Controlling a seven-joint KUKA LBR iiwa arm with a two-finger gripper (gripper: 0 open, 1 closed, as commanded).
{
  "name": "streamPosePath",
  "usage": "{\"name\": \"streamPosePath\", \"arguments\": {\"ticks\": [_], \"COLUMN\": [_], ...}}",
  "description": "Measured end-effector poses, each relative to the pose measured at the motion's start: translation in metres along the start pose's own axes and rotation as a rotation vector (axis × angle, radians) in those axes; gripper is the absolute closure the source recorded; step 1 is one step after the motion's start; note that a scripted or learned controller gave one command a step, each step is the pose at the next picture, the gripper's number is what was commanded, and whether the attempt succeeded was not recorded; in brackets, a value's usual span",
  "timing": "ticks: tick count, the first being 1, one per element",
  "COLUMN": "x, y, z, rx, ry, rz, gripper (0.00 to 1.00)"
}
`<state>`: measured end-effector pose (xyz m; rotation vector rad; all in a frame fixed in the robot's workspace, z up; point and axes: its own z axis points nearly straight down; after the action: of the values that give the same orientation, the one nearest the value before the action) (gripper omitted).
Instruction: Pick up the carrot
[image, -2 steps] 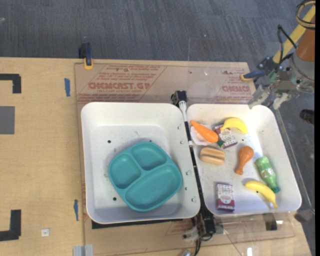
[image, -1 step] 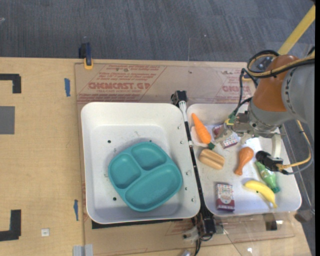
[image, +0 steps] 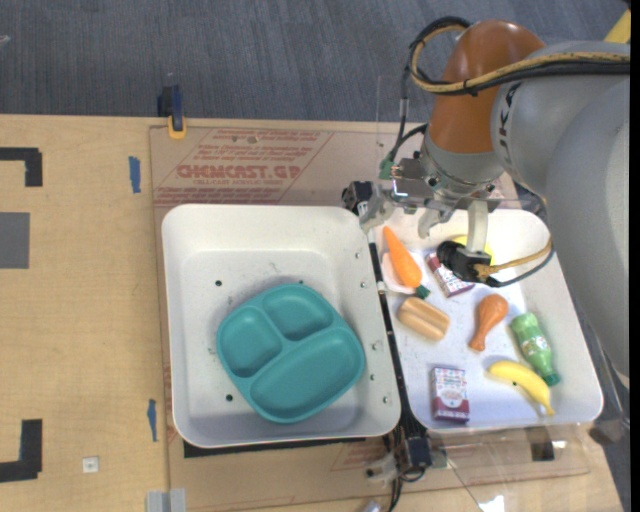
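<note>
Hovering over the far end of the right bin (image: 575, 405), arm (image: 560, 110) reaching in from the right. Lining up the approach; next, descending squarely over the target. Hand (image: 440, 215) hanging just beside and beyond the carrot (image: 402, 260), holding nothing; finger spread impossible to tell. Carrot lying against the bin's left wall.

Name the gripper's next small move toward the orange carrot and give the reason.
Probably a short shift toward the view's left and down. The two-finger gripper hangs over the back of the right white bin, while the orange toy carrot lies apart from it, beside the bin's left wall, with its green end pointing toward the hot dog bun. Nothing is visibly held.
</note>
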<state>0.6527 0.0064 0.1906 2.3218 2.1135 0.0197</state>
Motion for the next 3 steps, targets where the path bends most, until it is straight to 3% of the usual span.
{"name": "streamPosePath", "arguments": {"ticks": [1,2,3], "x": [-0.068,-0.018,-0.020], "y": [-0.033,-0.022,-0.022], "z": [0.004,0.006,0.005], "rx": [0.014,0.008,0.007], "ry": [-0.010,-0.007,-0.009], "rz": [-0.133,0.014,0.015], "gripper": [0.00,0.00,0.00]}}
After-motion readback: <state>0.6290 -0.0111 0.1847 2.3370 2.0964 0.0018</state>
